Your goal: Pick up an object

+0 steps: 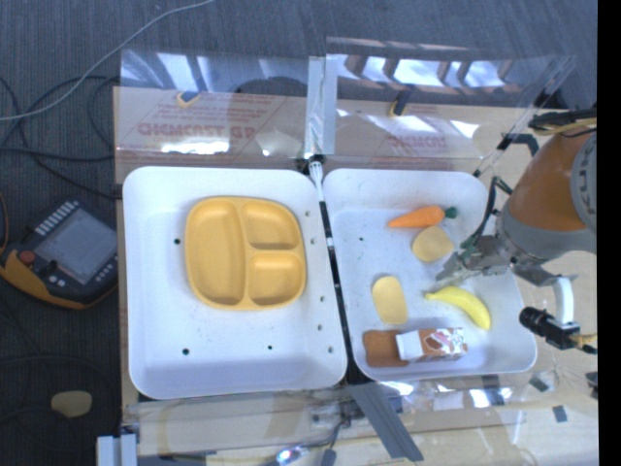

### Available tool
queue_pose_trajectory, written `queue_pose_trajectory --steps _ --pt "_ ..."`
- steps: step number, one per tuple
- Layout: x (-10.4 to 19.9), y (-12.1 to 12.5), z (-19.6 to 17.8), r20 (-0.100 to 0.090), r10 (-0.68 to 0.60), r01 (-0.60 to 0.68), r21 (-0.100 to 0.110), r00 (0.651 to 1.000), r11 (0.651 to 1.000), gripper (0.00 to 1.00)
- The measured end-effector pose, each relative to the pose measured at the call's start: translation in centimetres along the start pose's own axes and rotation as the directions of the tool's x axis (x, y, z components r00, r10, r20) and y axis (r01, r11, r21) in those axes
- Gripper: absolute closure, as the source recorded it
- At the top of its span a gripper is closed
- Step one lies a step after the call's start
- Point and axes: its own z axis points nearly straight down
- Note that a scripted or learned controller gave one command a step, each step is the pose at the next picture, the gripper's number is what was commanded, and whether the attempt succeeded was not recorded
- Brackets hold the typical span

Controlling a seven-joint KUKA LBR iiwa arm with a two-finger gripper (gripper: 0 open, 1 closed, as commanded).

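Right bin (505, 362), near to far: brown-and-white carton (417, 346) by the front wall; banana (462, 305) and pale yellow slice (389, 299); gripper (456, 267) low just above the banana — whether anything sits between its fingers cannot be told; round yellow piece (431, 245); carrot (419, 217). Left bin (155, 348): yellow divided tray (245, 251).

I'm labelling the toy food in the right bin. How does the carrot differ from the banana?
The carrot is orange with a green tip; the banana is plain yellow. The carrot is straight and tapered, the banana curved. The carrot lies near the bin's far side, the banana nearer the front, close below the gripper. Both are long, lie flat in the right bin, and neither is held.
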Motion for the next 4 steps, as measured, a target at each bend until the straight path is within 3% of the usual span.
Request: queue_pose_trajectory --steps 1,2,3,4 --pt "0.0 0.0 0.0 0.0 0.0 0.0 0.0 1.0 1.0 0.0" --pt "-0.1 -4.6 0.8 -0.003 -0.019 0.019 -0.026 1.0 0.999 0.0" --pt "-1.4 -3.1 -6.3 0.001 -0.237 0.237 0.001 0.971 0.971 0.0" --pt "-1.3 -4.4 -2.8 0.003 -0.238 0.238 0.003 0.971 0.971 0.0"
